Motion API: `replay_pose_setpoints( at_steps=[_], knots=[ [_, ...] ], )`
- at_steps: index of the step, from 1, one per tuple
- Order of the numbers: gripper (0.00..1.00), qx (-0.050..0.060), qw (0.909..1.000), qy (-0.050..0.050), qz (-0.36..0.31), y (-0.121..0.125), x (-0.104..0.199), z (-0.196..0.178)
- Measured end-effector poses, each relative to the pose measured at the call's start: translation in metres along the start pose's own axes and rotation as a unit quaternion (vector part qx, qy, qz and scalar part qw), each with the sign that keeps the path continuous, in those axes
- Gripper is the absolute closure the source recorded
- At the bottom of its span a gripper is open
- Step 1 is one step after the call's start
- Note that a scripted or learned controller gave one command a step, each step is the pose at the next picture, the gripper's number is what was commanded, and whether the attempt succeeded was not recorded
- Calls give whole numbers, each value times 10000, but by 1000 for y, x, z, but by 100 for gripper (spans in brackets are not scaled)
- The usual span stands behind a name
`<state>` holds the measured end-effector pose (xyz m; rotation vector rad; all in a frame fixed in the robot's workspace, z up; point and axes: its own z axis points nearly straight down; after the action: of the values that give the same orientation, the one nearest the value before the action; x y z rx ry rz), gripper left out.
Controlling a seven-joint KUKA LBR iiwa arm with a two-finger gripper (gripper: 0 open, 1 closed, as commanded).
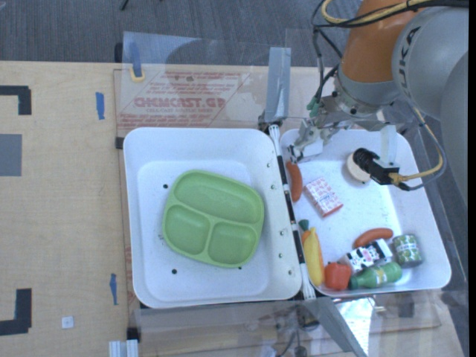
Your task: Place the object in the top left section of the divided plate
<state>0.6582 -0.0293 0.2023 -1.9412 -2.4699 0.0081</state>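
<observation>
A green divided plate (pixel 214 218) with three sections lies in the left bin (pixel 149 155), and nothing lies on it. My gripper (pixel 303 143) hangs over the far left corner of the right bin (pixel 428 222), close to the wall between the bins. Just below it lies an orange-red sausage (pixel 295 181), lengthwise along that wall. A pink and white packet (pixel 323 197) lies a little to the right of the sausage. Nothing shows in the gripper.
Along the near edge of the right bin lie a yellow corn cob (pixel 312 255), a red pepper (pixel 337 275), a black and white box (pixel 368 257), a green bottle (pixel 378 276), a green can (pixel 407 249) and a red sausage (pixel 372 236).
</observation>
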Motion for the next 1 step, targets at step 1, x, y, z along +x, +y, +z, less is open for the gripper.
replay_pose_setpoints(
  at_steps=[1],
  knots=[
    [100,-45,10000,-49,-71,-51,54,-24]
  ],
)
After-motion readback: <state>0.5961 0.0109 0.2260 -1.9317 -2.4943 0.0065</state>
